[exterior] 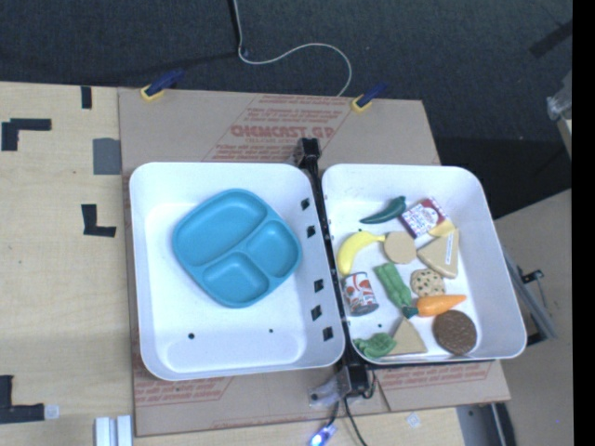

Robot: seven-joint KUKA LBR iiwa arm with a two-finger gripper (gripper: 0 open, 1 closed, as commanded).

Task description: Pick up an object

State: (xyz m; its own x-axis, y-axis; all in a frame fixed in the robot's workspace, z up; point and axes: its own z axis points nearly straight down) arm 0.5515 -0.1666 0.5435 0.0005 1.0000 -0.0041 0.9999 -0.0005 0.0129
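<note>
Two white bins sit side by side on a cardboard sheet [279,124], itself on a pale wooden bench [46,277]. The left bin [147,268] holds a blue three-part plate [237,247], lying tilted a little toward the bin's far left. The task's things are all in the right bin [495,258], a crowd of toy foods. At the far side lies a dark green pepper [383,212], with a red and white packet [420,217] just to its right. Nearer, a banana [356,247] curves along the bin's left wall; beside it is a tan disc [400,247], and right of that a pale wedge [443,251]. Nearer still, a small can [360,293] lies by the left wall, a long green vegetable [392,284] next to it, and a chip cookie [427,282] to the right. A carrot [437,305] lies just near of the cookie, touching the green vegetable's end. Along the near wall are a green leaf [375,346], a tan triangle [407,337] and a brown round patty [456,332]. Two yellow and blue clamps [161,84] pin the sheet's far corners, and a thin cable [297,56] loops on the dark floor beyond. The claw's state cannot be told here.
</note>
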